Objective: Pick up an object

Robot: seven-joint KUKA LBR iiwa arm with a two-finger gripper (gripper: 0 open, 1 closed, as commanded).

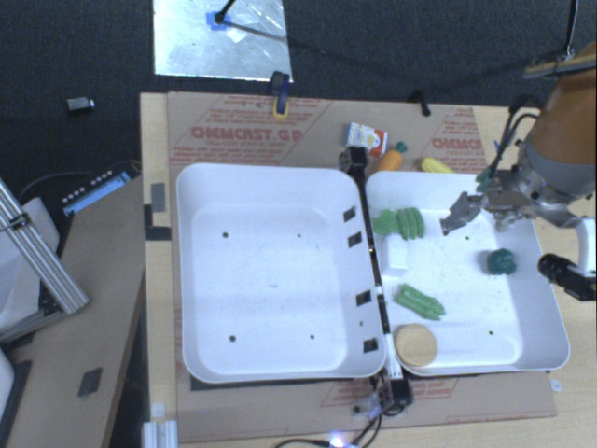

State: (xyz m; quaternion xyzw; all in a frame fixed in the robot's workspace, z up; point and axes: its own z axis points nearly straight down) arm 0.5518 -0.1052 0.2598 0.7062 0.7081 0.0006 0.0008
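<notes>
Robotics lab; bench (233, 124), white bins (270, 278)

Arm (567, 129) cut off by right edge.

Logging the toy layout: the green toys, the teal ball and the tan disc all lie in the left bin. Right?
Wrong bin. The camera view shows the green toys, the teal ball and the tan disc all in the right bin.

I see the bench (159, 278) carrying a brown printed board (242, 124). Two white bins (270, 273) sit side by side on that board.
</notes>
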